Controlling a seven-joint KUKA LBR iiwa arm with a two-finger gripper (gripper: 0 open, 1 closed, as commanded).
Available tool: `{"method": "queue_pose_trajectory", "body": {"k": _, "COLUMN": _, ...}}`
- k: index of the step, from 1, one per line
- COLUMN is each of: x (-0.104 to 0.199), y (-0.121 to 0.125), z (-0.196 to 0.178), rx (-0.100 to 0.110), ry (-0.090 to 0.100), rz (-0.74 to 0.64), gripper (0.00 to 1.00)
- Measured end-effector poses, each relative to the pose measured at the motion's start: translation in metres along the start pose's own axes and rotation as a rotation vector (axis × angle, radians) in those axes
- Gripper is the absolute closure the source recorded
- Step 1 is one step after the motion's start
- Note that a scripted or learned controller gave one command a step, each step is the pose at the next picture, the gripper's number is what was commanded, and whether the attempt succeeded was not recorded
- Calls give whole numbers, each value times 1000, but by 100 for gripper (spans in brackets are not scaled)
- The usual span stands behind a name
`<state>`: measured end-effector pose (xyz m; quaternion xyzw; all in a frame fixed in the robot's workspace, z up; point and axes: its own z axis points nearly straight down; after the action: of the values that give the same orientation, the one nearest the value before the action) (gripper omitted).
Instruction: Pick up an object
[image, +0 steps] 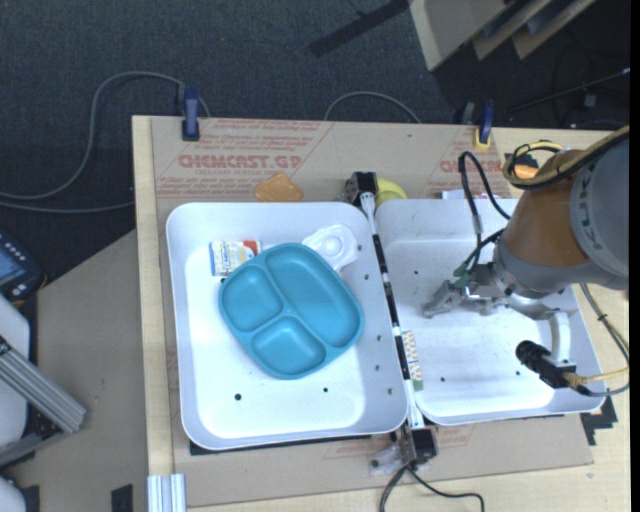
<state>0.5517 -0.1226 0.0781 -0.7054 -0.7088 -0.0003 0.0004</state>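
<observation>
The likeliest object to pick, the blue plate (290, 310), lay flat in the left bin (185, 330), its three compartments facing up and nothing resting in them. A small carton (232, 255) lay touching the plate's upper-left edge, and a white lid (332, 243) sat against its upper-right edge. All three were untouched and lying on the bin floor.

To the right of the plate, across the wall shared by the two bins, the gripper (445, 300) hung low over the right bin (470, 390), well apart from the plate. Nothing could be seen held in it. Whether it was open or closed could not be told from this slanted view, as the grey metal parts ran together.

Beyond the plate's far side, outside the bins, an orange piece (278, 187) and a yellow piece (388, 190) lay on the bench.

By my judgement the task had hardly got anywhere: no object was lifted or gripped. The whole pick remained, namely crossing to the plate's side, coming down on one object, closing on it and raising it.
</observation>
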Motion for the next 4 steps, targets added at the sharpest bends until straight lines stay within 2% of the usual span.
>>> {"method": "queue_pose_trajectory", "body": {"k": 1, "x": 6, "y": 75, "z": -22, "rx": -9, "ry": -3, "rz": 0, "gripper": 0}}
{"method": "queue_pose_trajectory", "body": {"k": 2, "x": 2, "y": 117, "z": -6, "rx": -5, "ry": -3, "rz": 2, "gripper": 0}}
{"method": "queue_pose_trajectory", "body": {"k": 3, "x": 24, "y": 115, "z": -7, "rx": 1, "ry": -1, "rz": 2, "gripper": 0}}
{"method": "queue_pose_trajectory", "body": {"k": 4, "x": 20, "y": 115, "z": -7, "rx": 0, "ry": -2, "rz": 4, "gripper": 0}}
